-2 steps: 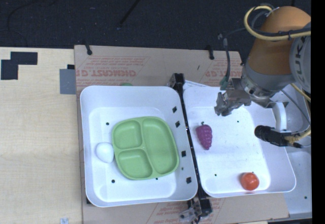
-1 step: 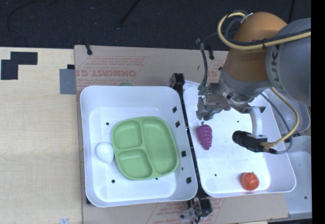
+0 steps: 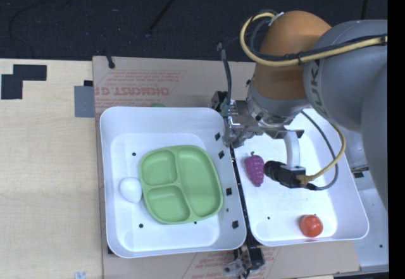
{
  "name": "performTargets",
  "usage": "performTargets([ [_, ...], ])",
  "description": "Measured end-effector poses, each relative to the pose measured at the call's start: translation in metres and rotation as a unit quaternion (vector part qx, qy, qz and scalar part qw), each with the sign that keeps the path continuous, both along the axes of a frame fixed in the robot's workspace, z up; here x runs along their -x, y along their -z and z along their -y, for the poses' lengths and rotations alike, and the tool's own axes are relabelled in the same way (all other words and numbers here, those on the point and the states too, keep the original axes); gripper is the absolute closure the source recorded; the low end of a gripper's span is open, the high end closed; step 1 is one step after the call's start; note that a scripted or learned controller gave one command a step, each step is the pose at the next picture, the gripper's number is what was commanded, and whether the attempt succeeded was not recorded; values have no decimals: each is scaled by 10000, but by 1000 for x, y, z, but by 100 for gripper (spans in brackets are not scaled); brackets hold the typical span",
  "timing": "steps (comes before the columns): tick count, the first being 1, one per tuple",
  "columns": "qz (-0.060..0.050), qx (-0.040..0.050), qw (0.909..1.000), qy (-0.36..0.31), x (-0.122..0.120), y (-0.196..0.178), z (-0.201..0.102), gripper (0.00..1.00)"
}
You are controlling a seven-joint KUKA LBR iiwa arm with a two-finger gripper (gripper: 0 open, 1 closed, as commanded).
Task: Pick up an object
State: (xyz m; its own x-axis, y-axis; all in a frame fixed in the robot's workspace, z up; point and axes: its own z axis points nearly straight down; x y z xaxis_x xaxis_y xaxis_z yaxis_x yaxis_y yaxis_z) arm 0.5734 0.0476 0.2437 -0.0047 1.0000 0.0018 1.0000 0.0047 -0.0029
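Beside the purple grape bunch (image 3: 255, 169) in the right bin (image 3: 345, 224), the fingers' (image 3: 231, 140) state cannot be told.

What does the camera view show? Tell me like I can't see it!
A grey and orange robot arm reaches over the right bin, which holds purple grapes and a tomato. The left bin holds a green tray with a white egg beside it.

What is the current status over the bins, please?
Gripper low at right bin's left edge, grasp unclear. Purple grapes just beside it; tomato further off. Green tray, white egg in left bin.
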Motion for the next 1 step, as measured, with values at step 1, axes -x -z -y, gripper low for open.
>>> performTargets([
  [1, -1, 1, 10000, -1, 8, -3, -47, 100],
])
